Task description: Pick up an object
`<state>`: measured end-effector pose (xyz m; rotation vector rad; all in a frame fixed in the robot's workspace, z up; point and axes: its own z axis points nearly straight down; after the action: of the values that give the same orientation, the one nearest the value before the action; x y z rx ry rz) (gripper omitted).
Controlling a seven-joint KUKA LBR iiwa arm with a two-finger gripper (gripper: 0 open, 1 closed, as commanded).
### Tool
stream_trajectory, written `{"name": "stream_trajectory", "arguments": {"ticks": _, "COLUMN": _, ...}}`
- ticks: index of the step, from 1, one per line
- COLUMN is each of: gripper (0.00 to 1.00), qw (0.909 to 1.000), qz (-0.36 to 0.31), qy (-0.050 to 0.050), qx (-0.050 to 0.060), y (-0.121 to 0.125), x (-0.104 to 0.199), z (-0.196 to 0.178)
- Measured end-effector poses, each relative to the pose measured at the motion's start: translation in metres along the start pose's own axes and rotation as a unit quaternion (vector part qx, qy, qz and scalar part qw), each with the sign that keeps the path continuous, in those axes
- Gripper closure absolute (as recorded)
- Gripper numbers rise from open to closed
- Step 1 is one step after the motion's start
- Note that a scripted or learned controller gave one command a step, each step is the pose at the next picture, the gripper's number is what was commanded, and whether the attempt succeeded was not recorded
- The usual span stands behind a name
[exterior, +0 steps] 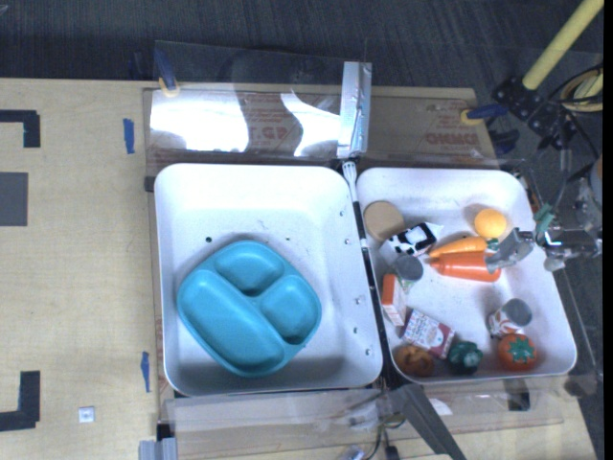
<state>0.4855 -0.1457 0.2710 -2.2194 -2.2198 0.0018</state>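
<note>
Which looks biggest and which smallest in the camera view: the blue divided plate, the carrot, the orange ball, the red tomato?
Largest to smallest:
1. blue divided plate, far the largest
2. carrot
3. red tomato and orange ball: they look about alike, so I leave them unranked.

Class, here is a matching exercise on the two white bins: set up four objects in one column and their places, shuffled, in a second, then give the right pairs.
Things:
1. blue divided plate
2. toy carrot
3. red tomato
4. orange ball

Places:
A. near right corner of the right bin
B. far side of the right bin, beyond the carrot
C. left bin
D. middle of the right bin, beside the gripper

Pairs: 1-C, 2-D, 3-A, 4-B
</note>
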Motion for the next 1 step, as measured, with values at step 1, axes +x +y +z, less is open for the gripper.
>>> {"name": "stream_trajectory", "arguments": {"ticks": 1, "gripper": 0.0, "qw": 0.9982, "qz": -0.059, "qy": 0.0, "qx": 0.002, "y": 0.084, "x": 0.0061, "z": 0.0923}}
